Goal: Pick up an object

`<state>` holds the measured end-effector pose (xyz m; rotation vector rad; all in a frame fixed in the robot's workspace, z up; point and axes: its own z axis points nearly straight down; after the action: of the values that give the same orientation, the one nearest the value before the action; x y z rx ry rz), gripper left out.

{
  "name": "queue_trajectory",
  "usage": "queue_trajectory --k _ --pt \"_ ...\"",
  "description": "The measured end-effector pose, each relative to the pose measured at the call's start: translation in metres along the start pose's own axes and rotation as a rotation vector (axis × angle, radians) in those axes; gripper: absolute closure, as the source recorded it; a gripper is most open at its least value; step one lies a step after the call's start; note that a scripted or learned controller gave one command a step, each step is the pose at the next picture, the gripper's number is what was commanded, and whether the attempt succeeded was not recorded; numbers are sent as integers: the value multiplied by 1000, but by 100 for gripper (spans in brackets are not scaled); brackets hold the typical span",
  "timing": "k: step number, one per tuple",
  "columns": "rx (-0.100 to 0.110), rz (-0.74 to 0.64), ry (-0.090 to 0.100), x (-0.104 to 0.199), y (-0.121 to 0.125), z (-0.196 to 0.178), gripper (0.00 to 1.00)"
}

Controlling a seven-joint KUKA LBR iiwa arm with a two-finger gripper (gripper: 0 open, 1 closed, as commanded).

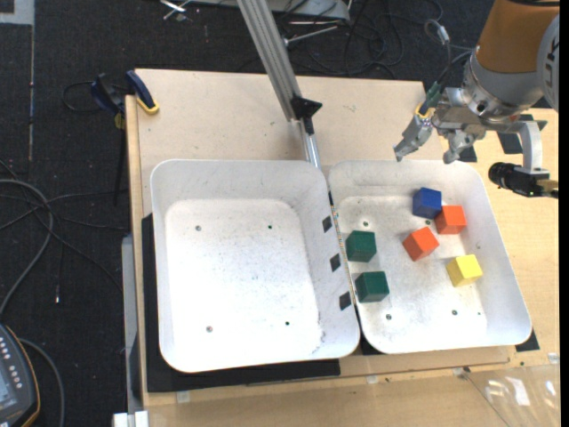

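A: Where do we see the blocks?
B: All six lie in the right bin (498, 314); the blue block (427, 202) lies nearest its far rim.
A: And our tool (433, 145)?
B: Above that rim, fingers spread, gripping nothing.

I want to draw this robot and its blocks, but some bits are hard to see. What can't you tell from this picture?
- Arm, camera view: the picture's top and right edges cut it off, so its base is out of sight.
- Hand: small and dark; whether it is open or shut is unclear.
- Blue block, orange blocks: undersides and far faces hidden by the camera angle.
- Grey device: cut off at the bottom-left corner.
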<state>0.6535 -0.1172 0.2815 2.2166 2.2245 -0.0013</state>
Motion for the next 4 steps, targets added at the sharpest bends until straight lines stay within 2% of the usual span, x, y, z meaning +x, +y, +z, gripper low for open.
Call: queue_trajectory --k 1,2,3,4 --pt "0 6 -1 -50 12 153 0" --pt "-17 -4 0 -71 -23 166 0" --pt "0 3 2 -28 -88 185 0" --pt "-4 6 0 -30 -86 175 100"
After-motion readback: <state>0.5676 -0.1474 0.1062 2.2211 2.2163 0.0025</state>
